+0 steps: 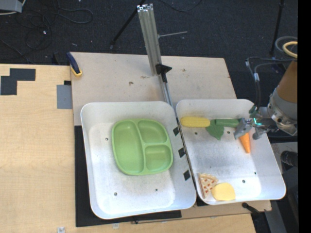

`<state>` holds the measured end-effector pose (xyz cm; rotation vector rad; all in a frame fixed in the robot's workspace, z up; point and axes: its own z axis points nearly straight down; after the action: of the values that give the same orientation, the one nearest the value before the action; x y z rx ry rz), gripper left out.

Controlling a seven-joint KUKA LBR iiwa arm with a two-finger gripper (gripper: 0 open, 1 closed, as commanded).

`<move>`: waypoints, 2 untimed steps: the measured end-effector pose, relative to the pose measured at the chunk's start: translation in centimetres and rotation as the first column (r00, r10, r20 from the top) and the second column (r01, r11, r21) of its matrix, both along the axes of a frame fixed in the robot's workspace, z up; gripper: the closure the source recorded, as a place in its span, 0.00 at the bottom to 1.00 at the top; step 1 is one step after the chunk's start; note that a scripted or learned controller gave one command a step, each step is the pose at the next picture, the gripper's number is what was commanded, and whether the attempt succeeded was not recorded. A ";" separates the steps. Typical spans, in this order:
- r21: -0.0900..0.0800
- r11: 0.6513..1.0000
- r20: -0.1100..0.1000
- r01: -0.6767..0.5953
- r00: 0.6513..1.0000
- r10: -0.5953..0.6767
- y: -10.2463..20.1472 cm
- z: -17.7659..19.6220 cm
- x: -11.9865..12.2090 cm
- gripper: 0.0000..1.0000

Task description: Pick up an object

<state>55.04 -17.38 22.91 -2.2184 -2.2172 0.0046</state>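
white bins (pixel 97 198), wooden bench (pixel 194 76), dark floor (pixel 58 13)

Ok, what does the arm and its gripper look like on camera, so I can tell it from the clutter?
At the right edge, the arm shows an orange-brown band above a grey, rounded wrist section. The gripper below it is grey metal, with a small teal-green light glowing on its body. A thin dark cable loops in the background just left of the arm. No printed markings are readable.

in the right bin: a corn cob (pixel 195 122) with green husk (pixel 219 126) lies lengthwise near the far wall; an orange carrot (pixel 246 142) tilts beside it; a pizza slice (pixel 207 184) touches a yellow round piece (pixel 223 191) at the near edge
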 end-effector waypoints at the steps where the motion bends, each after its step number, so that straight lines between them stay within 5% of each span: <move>1: -0.001 1.000 0.002 0.000 1.000 0.000 0.0 0.1 0.1 0.00; 2: 0.001 1.000 -0.003 0.000 1.000 0.000 0.5 -5.9 -0.8 0.00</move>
<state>54.21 -16.90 17.04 -2.2158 -2.2155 0.0070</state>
